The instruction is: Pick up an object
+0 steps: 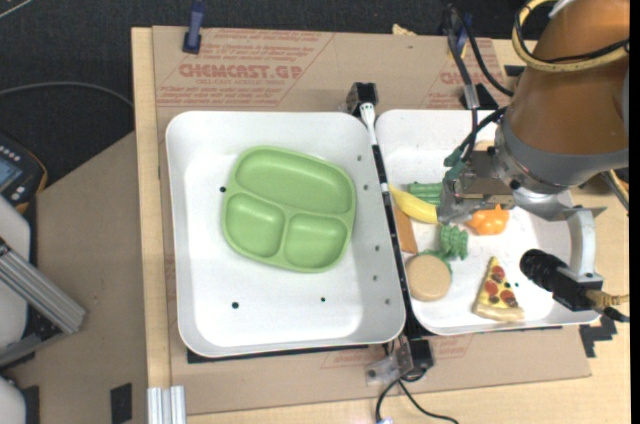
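green 3-section plate (290,209) sits in the left bin (200,242), smooth molded plastic. right bin (420,127) holds a banana (413,205), round cookie-ish disc (431,277), green broccoli-looking toy (455,241), orange piece (489,221), pizza slice (499,291). gripper (462,202) hangs right over the broccoli/orange bit, banana just to its left w/ long axis slanting. can't tell how the jaws stand.

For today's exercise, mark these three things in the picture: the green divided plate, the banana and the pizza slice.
green divided plate (290,208): camera view, on the ridge between its compartments.
banana (412,205): camera view, on the middle of its yellow body.
pizza slice (497,293): camera view, on its topped face.
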`<state>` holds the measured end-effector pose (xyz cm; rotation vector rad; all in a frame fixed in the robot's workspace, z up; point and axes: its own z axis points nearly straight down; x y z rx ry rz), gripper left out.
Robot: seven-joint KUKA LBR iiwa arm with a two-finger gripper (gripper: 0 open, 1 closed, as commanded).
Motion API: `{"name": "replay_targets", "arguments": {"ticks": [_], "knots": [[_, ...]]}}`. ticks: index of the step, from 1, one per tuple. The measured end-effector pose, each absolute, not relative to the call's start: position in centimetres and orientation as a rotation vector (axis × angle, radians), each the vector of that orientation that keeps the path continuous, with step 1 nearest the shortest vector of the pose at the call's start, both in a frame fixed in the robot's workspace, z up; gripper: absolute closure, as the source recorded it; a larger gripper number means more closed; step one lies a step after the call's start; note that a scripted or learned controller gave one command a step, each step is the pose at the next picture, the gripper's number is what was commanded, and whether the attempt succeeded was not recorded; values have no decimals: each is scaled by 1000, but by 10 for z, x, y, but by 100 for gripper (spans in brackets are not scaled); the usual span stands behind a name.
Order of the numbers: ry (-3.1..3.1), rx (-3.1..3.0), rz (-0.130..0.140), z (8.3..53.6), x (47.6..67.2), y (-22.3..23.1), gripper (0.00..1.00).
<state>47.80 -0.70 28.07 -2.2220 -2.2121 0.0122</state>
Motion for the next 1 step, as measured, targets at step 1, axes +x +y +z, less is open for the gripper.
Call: {"name": "replay_targets", "arguments": {"ticks": [1], "knots": [[-2226, -2222, -7, 336, 480, 6, 100]]}}
